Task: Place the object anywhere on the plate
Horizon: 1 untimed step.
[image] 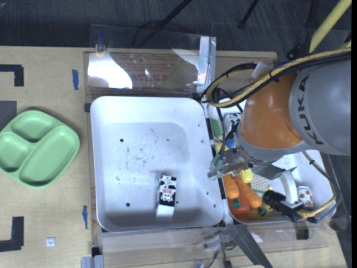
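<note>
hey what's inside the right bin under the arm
Under the arm, the right bin holds orange carrot-like pieces, something yellow and a small white item. The arm covers the rest of that bin.

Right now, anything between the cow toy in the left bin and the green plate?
Only the left bin's own wall. The cow toy lies near the bin's front edge; the green plate sits outside on the bench, left of the bin. The bench between them looks bare. The arm hangs over the right bin.
</note>
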Each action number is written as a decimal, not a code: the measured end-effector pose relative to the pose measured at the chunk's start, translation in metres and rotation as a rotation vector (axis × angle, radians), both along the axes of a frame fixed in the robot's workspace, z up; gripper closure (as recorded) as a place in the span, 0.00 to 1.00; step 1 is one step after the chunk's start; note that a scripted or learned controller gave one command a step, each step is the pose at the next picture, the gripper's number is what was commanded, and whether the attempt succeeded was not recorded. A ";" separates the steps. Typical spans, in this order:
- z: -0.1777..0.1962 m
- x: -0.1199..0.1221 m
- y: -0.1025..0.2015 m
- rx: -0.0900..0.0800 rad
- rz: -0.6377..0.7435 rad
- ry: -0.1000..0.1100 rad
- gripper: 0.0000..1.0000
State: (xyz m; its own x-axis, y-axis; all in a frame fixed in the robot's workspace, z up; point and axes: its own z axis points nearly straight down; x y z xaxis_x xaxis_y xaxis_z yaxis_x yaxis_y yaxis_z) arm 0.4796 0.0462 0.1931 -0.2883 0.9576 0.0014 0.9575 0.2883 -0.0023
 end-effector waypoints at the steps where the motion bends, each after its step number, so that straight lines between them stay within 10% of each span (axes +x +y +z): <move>1: 0.009 0.001 0.000 0.000 -0.002 -0.002 1.00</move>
State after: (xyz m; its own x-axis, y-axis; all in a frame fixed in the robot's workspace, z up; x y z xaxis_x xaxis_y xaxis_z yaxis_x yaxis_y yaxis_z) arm 0.4806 0.0459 0.2026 -0.2866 0.9581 0.0007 0.9581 0.2866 -0.0003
